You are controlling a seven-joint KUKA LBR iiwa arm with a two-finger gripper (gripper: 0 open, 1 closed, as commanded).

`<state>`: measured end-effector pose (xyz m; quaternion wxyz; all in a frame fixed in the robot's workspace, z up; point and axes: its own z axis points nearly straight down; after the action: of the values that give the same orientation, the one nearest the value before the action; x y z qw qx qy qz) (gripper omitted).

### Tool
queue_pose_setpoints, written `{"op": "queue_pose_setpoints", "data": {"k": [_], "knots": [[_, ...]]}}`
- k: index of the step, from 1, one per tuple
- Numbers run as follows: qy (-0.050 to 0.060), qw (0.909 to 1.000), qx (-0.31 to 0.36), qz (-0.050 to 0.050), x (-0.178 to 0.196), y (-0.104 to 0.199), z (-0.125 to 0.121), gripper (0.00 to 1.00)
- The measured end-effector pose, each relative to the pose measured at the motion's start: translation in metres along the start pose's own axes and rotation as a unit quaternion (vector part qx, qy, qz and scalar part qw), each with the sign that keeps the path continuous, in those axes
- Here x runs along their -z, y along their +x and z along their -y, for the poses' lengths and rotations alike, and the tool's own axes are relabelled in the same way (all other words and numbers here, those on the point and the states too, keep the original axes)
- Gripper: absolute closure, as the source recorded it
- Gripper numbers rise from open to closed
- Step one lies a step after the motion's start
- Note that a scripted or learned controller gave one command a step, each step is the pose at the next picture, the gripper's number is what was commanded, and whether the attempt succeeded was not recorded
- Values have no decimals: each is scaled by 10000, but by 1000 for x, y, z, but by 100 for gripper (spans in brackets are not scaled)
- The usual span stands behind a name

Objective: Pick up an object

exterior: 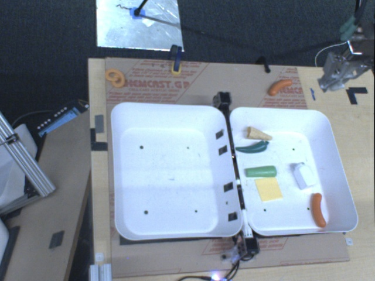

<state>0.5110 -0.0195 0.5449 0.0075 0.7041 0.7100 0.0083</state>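
Note:
The right bin (334,139) holds several small objects. A tan cone-shaped piece (258,134) lies near its far left, with a dark green pod (252,147) just below it. A green cylinder (261,171) and a yellow square slice (269,189) sit in the middle. A small white block (301,175) lies to their right, and an orange sausage (318,209) rests near the front right wall. My gripper (338,75) hangs at the far right, beyond the bin's back corner and well away from all of these.
The left bin (170,168) adjoins the right one along a hinge strip with black clips (228,151). On the cardboard behind lie another orange sausage (280,87), a tan ring (115,78) and a yellow-blue clamp (176,60). A foil sheet (139,16) lies beyond.

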Motion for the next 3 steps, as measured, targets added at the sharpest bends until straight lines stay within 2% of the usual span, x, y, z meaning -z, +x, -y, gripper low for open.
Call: {"op": "queue_pose_setpoints", "data": {"k": [1, 3], "knots": [[94, 10000, -10, 5, -10, 15, -11, 100], [101, 9999, -12, 0, -10, 55, 6, 100]]}}
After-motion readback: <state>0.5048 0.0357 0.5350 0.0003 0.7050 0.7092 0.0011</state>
